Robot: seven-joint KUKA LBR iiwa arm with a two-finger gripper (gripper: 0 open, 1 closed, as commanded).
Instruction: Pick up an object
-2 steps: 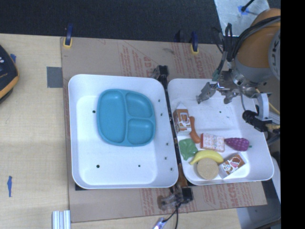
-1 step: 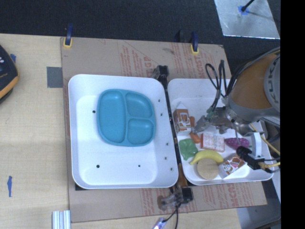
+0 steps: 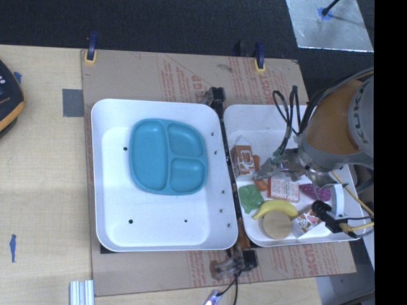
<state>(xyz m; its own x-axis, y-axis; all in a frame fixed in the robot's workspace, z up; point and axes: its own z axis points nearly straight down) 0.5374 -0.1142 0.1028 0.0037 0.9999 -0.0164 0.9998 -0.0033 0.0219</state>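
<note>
My claw (image 3: 275, 168) is down in the right bin (image 3: 254, 116), over the clutter in its middle. I can see metal fingers (image 3: 266, 170) splayed toward the left, but I cannot tell how far apart they stand, and nothing shows plainly between them. Above it, the grey wrist and orange band of the arm (image 3: 334, 122) cover the bin's right half, with black cables looping up at the far side.

Just left of the fingertips lies a small brown-and-white packet (image 3: 242, 158). Just near of the claw sits a red-and-white packet (image 3: 283, 188), touching or nearly touching it (the angle is too slanted to say). Nearer still are a green toy piece (image 3: 250, 197), a yellow banana (image 3: 275, 208) and, against the banana's near side, a tan round object (image 3: 278, 225). To the right of these I see something magenta (image 3: 317, 190) and a small red-and-white item (image 3: 309, 220), partly hidden.

The left bin (image 3: 105, 170) sits beside it, their walls touching, and holds a blue divided plate (image 3: 168, 155) in its far half. Both bins rest on a brown cardboard sheet (image 3: 152, 75) clamped at its far edge.
</note>
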